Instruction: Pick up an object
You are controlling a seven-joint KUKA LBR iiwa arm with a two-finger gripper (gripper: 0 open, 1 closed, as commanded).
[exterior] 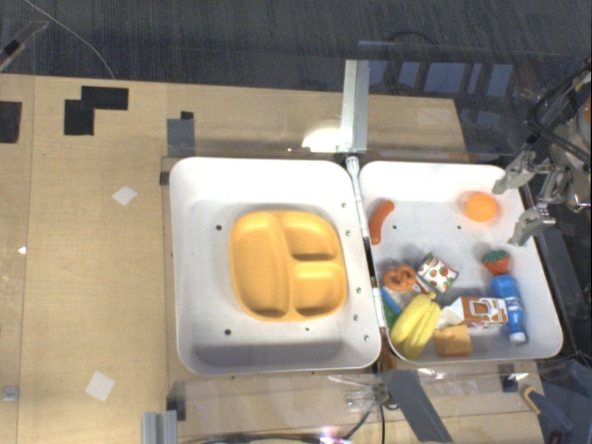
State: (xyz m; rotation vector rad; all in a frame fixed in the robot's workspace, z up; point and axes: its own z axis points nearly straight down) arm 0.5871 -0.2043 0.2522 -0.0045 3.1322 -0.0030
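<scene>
The left bin (190, 276) holds a yellow divided tray (287, 264), lying flat near its middle with one long compartment on its left side and two smaller ones on its right. Just across the divider, the right bin (435, 178) carries all the small items. A red sausage (379, 220) lies close to the bin's left wall, in its upper part. Below it sits a pretzel (400, 278), with a small patterned carton (437, 274) just beside it to the right. A bunch of bananas (415, 324) rests near the bin's lower left corner, touching a tan bread piece (452, 340). A white and orange box (482, 312) lies just right of these, and a blue bottle (509, 307) with a white cap lies beside that, pointing toward the bin's lower edge. A strawberry (497, 262) sits just above the bottle. An orange (481, 207) rests apart from the rest, in the bin's upper right area. Farthest right, the gripper (523, 202) hangs at the bin's right rim, its two fingers spread apart with nothing between them, close to the orange but not touching it.
</scene>
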